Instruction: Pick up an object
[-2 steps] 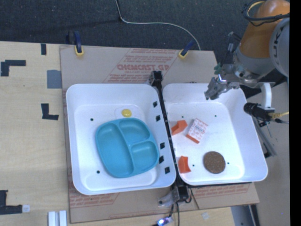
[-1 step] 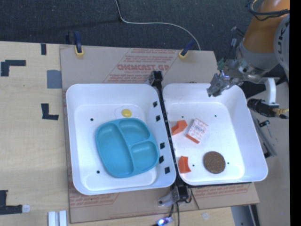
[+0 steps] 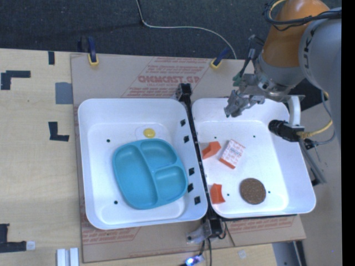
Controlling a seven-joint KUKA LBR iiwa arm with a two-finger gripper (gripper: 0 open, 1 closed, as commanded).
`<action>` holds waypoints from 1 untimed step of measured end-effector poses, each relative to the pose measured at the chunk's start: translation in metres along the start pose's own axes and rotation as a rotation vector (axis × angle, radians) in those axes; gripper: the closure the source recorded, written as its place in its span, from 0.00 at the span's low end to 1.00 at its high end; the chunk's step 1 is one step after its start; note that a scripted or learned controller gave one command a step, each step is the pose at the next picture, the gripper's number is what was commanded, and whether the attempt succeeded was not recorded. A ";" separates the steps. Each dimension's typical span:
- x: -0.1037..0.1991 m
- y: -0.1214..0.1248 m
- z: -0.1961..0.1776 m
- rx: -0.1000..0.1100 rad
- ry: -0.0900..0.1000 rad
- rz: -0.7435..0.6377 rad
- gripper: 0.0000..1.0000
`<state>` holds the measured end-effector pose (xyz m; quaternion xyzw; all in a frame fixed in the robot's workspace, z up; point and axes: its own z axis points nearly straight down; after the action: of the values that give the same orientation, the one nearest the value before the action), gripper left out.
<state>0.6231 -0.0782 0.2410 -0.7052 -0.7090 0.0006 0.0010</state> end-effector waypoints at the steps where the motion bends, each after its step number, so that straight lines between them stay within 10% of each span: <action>1: 0.045 0.005 0.000 -0.002 0.000 0.000 1.00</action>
<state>0.6281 -0.0331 0.2409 -0.7051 -0.7091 0.0000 0.0004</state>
